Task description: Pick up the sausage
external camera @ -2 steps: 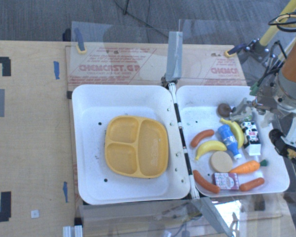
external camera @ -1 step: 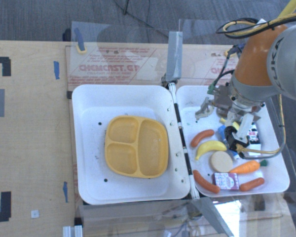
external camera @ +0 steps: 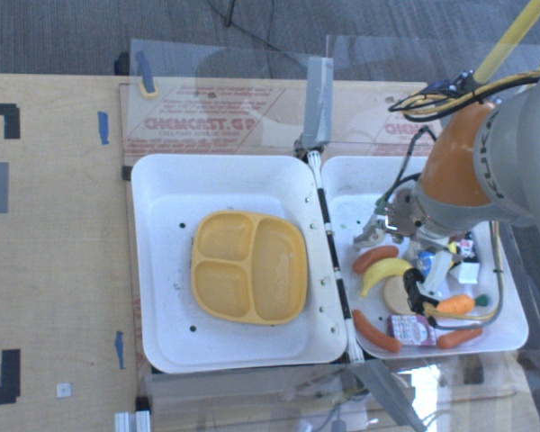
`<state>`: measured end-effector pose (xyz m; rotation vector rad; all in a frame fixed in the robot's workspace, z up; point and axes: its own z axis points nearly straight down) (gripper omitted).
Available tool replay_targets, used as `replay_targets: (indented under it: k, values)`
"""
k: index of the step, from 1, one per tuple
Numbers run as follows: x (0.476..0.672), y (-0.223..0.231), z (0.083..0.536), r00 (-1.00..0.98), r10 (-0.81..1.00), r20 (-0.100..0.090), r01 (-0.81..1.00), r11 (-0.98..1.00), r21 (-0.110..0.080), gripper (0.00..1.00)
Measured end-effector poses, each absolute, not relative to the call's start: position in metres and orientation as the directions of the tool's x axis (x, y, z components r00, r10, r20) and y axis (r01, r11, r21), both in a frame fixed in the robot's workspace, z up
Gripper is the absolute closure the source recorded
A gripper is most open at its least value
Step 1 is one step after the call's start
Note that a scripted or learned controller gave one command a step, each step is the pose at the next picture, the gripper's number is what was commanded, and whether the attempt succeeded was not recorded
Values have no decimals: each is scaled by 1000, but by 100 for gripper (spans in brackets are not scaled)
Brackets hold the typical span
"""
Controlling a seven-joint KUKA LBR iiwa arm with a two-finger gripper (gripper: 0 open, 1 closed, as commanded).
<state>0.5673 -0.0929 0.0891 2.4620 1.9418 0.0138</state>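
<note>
**Clerk:** Entry one, the counter (external camera: 54, 268)?

**Keeper:** Two white bins, side by side. The left bin (external camera: 153, 205) holds one yellow divided plate (external camera: 249, 266) with three compartments, lying flat near the bin's middle.

**Clerk:** Entry two, the right bin (external camera: 342, 176)?

**Keeper:** First sausage (external camera: 375, 259), left side of the bin, touching a banana (external camera: 384, 274).
Second sausage (external camera: 375, 331), near the front left corner, just beside a pink carton (external camera: 411, 330).
Third sausage (external camera: 459, 337), at the front right, just beside a carrot (external camera: 454, 306).
One tan disc (external camera: 398, 295), between banana and carton.

**Clerk:** Entry three, the pincer (external camera: 391, 229)?

**Keeper:** Low over the right bin, close above the first sausage. The wrist covers it, so I cannot tell how wide it stands. No item is seen in its hold.
</note>
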Motion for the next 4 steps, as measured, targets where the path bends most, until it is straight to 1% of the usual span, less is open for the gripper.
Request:
replay_targets:
  k: [1, 2, 3, 4]
  values:
    - [568, -96, 100, 237, 971, 0, 971, -237, 13, 100]
    - [607, -25, 185, 52, 999, 0, 999, -52, 2, 100]
    - [607, -25, 185, 52, 999, 0, 999, -52, 1, 0]
    - [534, -76, 184, 35, 999, 0, 999, -35, -1, 0]
